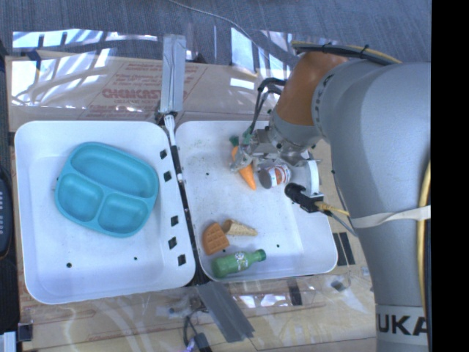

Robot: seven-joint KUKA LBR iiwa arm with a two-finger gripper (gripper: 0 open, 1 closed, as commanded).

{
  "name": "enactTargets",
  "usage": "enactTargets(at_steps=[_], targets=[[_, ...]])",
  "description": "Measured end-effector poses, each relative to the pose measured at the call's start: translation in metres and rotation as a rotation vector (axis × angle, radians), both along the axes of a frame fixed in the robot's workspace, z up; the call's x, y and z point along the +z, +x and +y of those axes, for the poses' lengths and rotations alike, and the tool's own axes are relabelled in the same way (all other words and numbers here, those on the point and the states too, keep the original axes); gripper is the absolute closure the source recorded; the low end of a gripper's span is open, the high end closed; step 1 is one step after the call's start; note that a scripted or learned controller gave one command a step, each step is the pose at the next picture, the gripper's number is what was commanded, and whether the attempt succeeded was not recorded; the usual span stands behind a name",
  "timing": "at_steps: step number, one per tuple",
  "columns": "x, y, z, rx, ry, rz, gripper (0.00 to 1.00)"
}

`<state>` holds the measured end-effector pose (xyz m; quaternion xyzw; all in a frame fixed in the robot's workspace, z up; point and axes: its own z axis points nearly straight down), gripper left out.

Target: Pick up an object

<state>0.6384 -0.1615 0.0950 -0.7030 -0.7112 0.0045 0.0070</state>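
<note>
I am down in the right bin, my gripper low over the carrot that lies near the bin's upper middle, its green top pointing away toward the far wall. By my reckoning this is the grasp step: I am at the carrot or right upon it, but I cannot tell whether my jaws stand apart or together, nor whether the carrot is between them, because my own wrist and its fittings crowd that spot. The next move, as I judge it, calls for a firm close across the carrot's narrow body and then a straight lift, watching that the small can just beside it is not dragged along. Counting what lies about me: one carrot, one can, one ice-cream cone, one waffle-like biscuit touching the cone's tip, and one green bottle on its side near the front wall. The left bin bears one blue divided plate with three wells.
</note>
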Motion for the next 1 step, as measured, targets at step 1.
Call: enactTargets(at_steps=[1], targets=[[0.1176,0.0185,0.0285,-0.003,-0.004,-0.02,1.0]])
